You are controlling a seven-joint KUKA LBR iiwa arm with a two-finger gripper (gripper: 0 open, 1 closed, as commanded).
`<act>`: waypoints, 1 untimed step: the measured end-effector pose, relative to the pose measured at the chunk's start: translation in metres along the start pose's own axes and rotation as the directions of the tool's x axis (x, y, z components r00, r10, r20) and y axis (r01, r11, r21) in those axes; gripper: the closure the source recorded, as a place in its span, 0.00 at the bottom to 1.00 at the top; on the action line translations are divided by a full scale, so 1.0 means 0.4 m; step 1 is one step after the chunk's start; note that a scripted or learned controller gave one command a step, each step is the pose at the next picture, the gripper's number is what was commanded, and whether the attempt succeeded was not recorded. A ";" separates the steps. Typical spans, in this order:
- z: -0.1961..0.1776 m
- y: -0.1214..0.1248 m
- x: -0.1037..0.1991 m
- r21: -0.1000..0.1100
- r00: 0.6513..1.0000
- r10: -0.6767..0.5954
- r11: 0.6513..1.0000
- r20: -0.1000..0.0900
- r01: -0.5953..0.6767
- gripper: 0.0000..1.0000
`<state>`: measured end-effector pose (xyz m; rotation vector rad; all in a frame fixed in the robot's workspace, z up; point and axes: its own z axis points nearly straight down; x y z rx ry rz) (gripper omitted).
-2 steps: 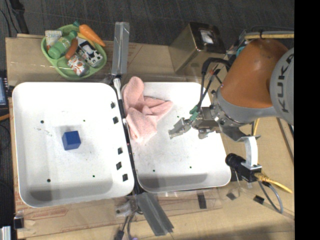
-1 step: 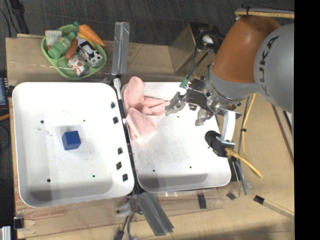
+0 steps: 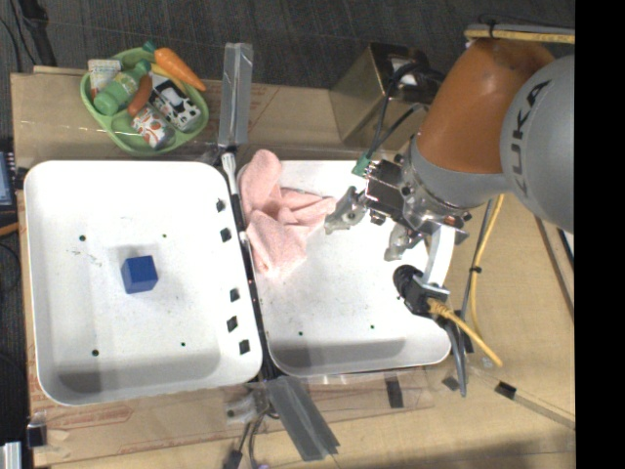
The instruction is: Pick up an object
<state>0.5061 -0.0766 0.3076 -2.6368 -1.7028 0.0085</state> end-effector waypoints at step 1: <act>0.296 0.058 0.102 0.002 0.977 -0.211 0.977 0.000 0.211 0.00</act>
